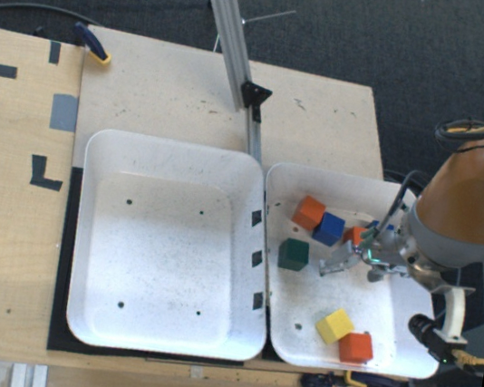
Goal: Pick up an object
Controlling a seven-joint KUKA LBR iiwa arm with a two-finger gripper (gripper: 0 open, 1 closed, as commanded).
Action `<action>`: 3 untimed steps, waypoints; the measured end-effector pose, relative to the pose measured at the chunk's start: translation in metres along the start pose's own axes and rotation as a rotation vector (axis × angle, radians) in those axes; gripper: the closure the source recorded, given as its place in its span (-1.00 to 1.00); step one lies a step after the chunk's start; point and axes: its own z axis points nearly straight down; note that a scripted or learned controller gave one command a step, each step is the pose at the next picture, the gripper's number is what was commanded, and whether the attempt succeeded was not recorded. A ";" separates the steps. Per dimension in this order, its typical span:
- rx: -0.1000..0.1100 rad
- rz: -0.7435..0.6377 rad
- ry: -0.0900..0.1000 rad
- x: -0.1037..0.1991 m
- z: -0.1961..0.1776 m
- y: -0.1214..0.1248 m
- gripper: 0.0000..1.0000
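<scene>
No readable text, label or number shows anywhere

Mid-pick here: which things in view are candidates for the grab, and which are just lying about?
For the job:
orange block
blue block
green block
yellow block
red block
hand, in the right bin

Lying about:
left bin
metal pole
blue-and-yellow clamp
</scene>
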 end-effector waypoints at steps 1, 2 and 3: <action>-0.005 -0.002 0.000 0.000 -0.002 0.001 -1.00; 0.000 0.000 -0.001 -0.004 0.043 -0.004 -1.00; 0.001 -0.001 0.001 0.002 0.097 0.003 -1.00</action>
